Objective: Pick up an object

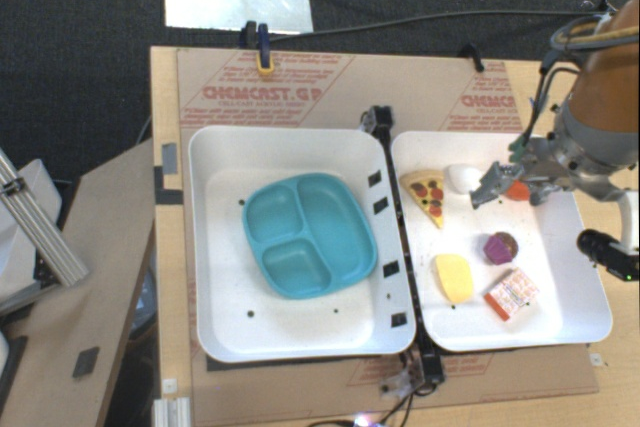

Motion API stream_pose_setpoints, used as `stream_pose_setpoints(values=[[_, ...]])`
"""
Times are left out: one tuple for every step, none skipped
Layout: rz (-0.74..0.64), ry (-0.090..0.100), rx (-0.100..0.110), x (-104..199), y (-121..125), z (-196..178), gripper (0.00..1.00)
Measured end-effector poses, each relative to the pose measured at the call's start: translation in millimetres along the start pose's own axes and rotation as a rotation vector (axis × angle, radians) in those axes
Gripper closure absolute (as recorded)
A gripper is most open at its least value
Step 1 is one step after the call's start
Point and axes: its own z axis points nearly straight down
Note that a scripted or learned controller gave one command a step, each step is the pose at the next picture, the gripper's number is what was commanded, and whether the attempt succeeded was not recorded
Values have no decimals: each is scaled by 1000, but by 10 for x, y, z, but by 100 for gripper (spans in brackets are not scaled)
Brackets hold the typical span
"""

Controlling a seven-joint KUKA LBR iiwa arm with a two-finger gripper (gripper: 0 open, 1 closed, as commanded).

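Note:
My gripper (pixel 514 189) hangs over the back of the right bin (pixel 580 315), open, with one grey finger (pixel 490 186) on the left and the other to the right. A small red-orange object (pixel 518 191) shows between them, low in the bin; nothing is gripped. A white rounded object (pixel 461 178) and a pizza-slice toy (pixel 427 194) lie just left of the gripper. Nearer the front lie a purple object (pixel 500 247), a yellow object (pixel 453 277) and a red-and-white packet (pixel 511 295).
The left bin (pixel 220 315) holds a teal divided plate (pixel 309 234). A black-clipped divider (pixel 392 225) runs between the two bins. Cardboard lies under the bins, and a cable crosses the back.

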Motion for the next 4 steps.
stream_pose_setpoints(values=[[-2, -1, -11, 1, 18, -51, 0], [0, -1, -6, -43, 109, 507, 0], [0, 0, -5, -32, 69, 1129, 0], [0, 0, -4, -45, 26, 1751, 0]])
